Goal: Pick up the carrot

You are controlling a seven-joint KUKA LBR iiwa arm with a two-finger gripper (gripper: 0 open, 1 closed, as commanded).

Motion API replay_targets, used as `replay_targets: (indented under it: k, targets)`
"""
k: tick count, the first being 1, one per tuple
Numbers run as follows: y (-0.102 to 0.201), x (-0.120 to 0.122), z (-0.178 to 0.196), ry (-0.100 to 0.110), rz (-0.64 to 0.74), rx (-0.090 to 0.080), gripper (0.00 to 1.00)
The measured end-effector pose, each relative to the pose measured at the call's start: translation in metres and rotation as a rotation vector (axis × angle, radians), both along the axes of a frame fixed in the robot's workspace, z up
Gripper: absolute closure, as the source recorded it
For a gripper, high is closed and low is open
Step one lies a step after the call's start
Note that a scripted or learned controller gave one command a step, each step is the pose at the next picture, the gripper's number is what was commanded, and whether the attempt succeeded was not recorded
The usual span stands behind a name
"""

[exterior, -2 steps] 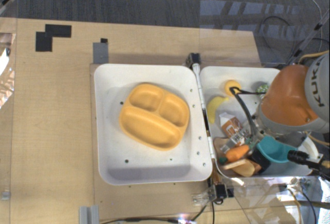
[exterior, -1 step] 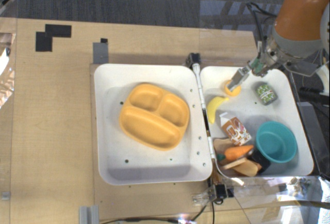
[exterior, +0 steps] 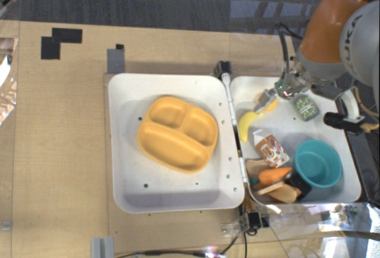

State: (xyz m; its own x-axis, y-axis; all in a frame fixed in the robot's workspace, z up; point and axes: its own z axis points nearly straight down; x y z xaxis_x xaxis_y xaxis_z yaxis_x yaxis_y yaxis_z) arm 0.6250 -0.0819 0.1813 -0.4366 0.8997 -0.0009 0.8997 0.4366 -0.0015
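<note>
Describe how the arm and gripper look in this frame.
The arm is a thick, rounded grey body with a broad orange band above the wrist. Dark cables run along its left side down toward the wrist. The gripper is small, metallic and silver-grey, with dark parts, much slimmer than the arm.

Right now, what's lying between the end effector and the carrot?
In the camera view, a banana and a small snack packet lie between the end effector and the carrot.
</note>
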Motion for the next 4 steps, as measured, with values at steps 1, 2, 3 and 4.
replay_targets:
  k: [1,2,3,4]
  targets:
    - [-0.040,0.040,-0.094,-0.013,-0.167,0.000,0.00]
    - [-0.038,0.043,-0.077,-0.019,-0.154,-0.001,1.00]
    - [-0.010,0.005,-0.088,-0.022,-0.116,0.000,1.00]
    - [0.127,0.011,0.010,-0.017,-0.250,0.010,1.00]
